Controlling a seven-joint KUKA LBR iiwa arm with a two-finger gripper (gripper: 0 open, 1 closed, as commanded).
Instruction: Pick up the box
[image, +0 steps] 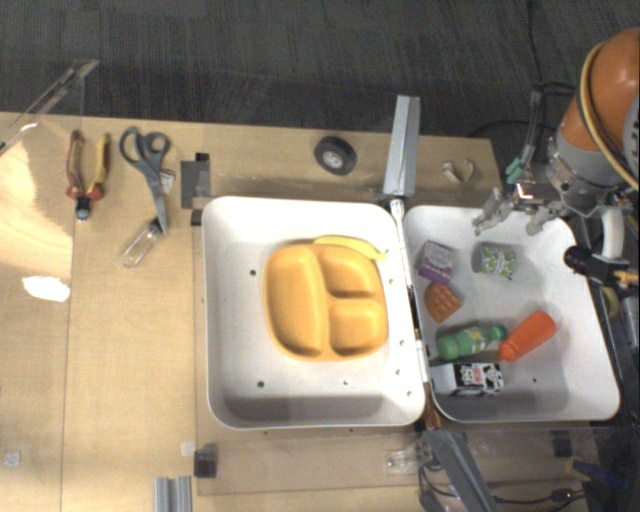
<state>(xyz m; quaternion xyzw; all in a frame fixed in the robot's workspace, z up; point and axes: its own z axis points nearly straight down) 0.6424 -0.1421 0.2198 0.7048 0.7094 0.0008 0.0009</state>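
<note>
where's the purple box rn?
The purple box lies in the right bin, near its upper-left corner, just above the orange waffle-like piece and left of the green can.

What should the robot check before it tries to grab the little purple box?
1. Box in sight: ok. The purple box lies in the right bin, near its left wall.
2. Box free on top: ok. Nothing covers it.
3. Room around it: not ok. The orange waffle piece lies just below it and the bin wall is close.
4. Gripper lined up: not ok. The gripper hangs at the bin's upper edge, to the right of the box.
5. Gripper empty: cannot tell.
6. Other things out of the path: not ok. The small can lies between gripper and box.
</note>
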